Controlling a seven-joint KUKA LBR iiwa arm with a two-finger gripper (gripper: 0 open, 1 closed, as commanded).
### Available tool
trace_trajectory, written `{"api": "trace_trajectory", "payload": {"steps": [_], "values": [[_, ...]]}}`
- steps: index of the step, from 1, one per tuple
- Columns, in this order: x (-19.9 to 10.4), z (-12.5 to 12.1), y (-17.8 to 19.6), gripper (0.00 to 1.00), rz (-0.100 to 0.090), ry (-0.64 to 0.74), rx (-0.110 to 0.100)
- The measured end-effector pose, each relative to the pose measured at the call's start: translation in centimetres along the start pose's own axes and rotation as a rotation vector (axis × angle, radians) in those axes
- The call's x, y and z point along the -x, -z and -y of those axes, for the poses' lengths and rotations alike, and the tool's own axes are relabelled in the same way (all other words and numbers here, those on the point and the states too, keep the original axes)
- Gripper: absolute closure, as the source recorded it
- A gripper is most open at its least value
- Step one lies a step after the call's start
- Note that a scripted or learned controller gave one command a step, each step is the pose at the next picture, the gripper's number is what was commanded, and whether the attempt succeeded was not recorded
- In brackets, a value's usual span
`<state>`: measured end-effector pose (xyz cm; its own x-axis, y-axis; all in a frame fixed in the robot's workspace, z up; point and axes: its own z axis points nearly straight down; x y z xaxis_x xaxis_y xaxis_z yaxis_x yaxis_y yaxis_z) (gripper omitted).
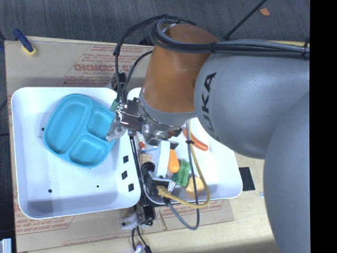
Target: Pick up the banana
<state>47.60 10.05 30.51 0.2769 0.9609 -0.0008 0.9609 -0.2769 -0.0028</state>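
Bins sit side by side on your counter [47, 54], and the grey arm [253, 104] with its orange band [171, 75] reaches across the right bin [231, 186], covering most of it. Your gripper [158, 138] hangs low over that bin's left part, close to the wall between the two bins; from this angle its body hides the tips, so you cannot tell whether it is spread or pressed together. Just below and right of the gripper lies a small heap of toy foods: an orange piece [173, 162], a green piece [182, 173], and a yellowish piece [195, 185] that may be the banana, though cables cross it and the shape is unclear. To the gripper's left, in the left bin [31, 194], a blue divided tray [79, 128] lies tilted, its near edge just beside the gripper's mount.
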Motion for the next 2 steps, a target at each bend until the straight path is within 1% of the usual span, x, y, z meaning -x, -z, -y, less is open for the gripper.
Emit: {"api": "trace_trajectory", "payload": {"steps": [1,2], "values": [[-2.6,0.7,5.1,0.00,0.000,0.302,0.001],[-4.2,1.2,13.9,0.00,0.000,0.641,0.004]]}}
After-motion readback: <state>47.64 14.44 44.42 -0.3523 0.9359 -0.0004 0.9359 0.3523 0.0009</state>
